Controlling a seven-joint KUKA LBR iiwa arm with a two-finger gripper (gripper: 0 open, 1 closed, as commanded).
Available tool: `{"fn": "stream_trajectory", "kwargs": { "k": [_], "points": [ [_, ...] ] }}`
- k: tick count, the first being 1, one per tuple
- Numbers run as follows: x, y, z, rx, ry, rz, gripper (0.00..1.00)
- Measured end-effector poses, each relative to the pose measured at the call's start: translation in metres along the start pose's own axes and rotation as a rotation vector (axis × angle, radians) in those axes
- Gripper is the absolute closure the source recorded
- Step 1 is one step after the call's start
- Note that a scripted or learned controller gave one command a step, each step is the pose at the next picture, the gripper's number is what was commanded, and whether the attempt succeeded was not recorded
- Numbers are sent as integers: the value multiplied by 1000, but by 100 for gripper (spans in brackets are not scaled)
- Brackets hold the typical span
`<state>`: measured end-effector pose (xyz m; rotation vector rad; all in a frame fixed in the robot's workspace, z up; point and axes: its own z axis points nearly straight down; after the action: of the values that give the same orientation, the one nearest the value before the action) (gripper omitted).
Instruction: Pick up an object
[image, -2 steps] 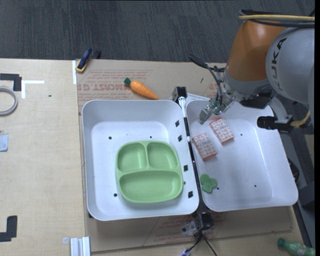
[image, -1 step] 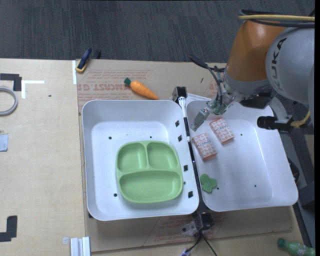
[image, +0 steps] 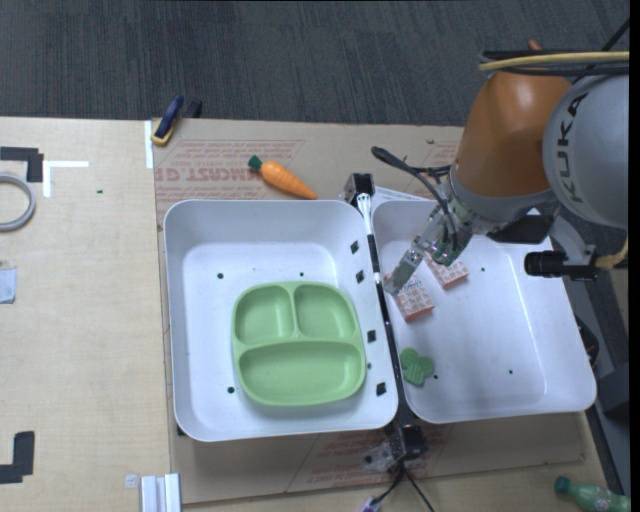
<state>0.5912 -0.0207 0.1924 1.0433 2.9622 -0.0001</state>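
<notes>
I see the arm (image: 530, 130) reaching in from the right, its grey body and orange band hanging over the top of the right bin (image: 540, 385). The gripper (image: 402, 280) points down and to the left, low over the bin's upper left part, close to the divide between the two bins. I cannot tell from this angle how it stands.

Two small pinkish blocks lie in the right bin. One block (image: 416, 301) sits just below and to the right of the gripper tip, touching it or very nearly; I cannot tell which. I see nothing clearly caught in the gripper. The other block (image: 452, 273) lies a little up and to the right, just beside the gripper's body. A small green toy (image: 416, 367) rests lower in the same bin, near its left wall and apart from the blocks.

The left bin (image: 200, 250) holds a green tray (image: 298, 343) with three compartments, set slightly below the bin's middle.

Outside the bins, a carrot (image: 284, 178) lies on the cardboard (image: 220, 165) above the left bin. A blue and yellow clip (image: 167, 120) sits at the cardboard's top left corner. A green bottle (image: 592, 492) lies at the lower right, off the bench. A roll of tape (image: 14, 202) shows at the left edge, partly cut off.
</notes>
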Motion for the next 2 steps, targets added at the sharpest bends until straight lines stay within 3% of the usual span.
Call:
{"fn": "stream_trajectory", "kwargs": {
  "k": [1,2],
  "points": [
    [0,0,0,0,0,0,0],
    [43,12,0,0,0,-138,0]
  ]
}}
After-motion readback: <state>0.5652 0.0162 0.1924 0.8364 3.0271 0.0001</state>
